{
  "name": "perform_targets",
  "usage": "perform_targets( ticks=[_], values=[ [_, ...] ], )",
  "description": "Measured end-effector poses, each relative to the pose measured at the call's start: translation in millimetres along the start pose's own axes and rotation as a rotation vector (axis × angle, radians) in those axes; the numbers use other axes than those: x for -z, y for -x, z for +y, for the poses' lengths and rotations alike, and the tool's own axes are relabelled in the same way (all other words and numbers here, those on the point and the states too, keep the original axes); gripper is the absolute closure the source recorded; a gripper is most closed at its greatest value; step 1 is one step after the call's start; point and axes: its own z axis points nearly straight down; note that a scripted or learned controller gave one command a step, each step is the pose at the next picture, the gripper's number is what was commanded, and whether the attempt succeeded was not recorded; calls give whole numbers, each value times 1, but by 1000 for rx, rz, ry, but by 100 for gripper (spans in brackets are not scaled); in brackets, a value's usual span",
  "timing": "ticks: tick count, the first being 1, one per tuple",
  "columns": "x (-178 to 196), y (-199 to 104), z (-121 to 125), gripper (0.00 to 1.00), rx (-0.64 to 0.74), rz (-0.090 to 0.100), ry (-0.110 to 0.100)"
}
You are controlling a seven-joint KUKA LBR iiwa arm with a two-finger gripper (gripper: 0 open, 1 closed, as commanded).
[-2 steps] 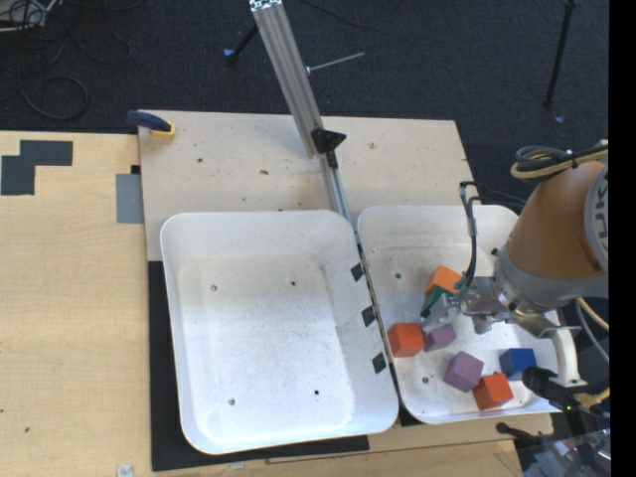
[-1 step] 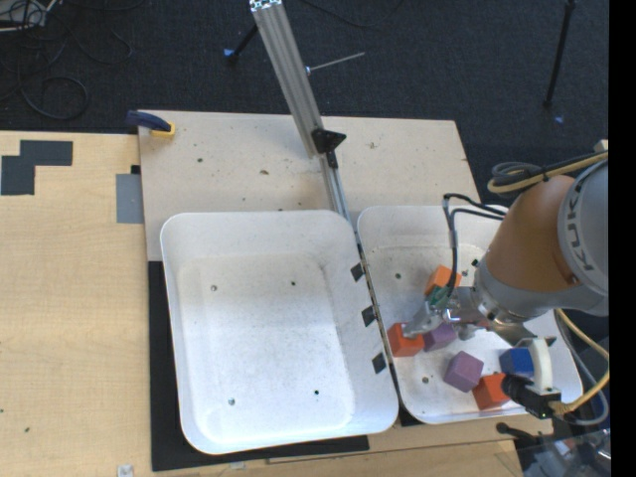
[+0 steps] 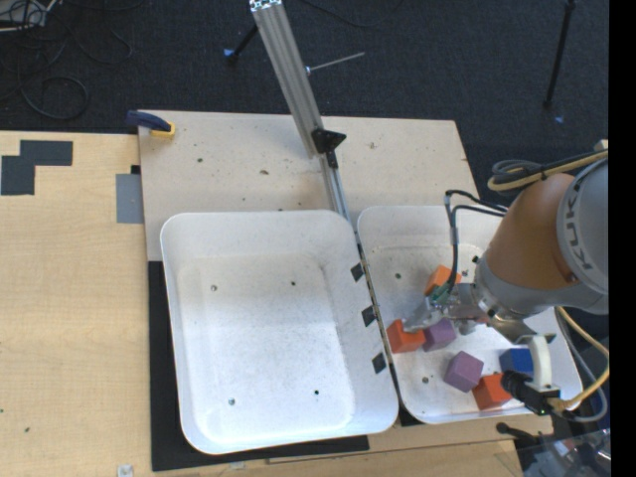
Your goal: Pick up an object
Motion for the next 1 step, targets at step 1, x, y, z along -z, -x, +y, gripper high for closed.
perform_targets(
  ticks=[1],
  values=[
    [10,3,1,100,-12,-1,5]
  ],
)
